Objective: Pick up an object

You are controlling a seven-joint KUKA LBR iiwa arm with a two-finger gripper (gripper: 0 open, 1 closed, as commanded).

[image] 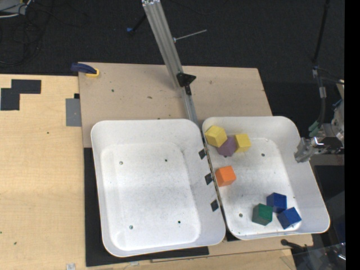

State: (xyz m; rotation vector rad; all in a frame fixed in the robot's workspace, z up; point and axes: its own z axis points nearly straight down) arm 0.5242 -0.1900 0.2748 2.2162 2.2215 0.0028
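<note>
Even, fairly bright overhead light washes the left bin (149, 187) and right bin (267, 179) to near-glare, the blocks cast only short soft shadows, the dark floor beyond stays dim, and the whole picture is slightly soft and grainy.

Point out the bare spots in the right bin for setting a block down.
In the right bin: the middle floor, between the orange cube and the blue cubes, and the upper right corner. Crowded: the yellow cubes with the purple block, and the green cube corner.
</note>
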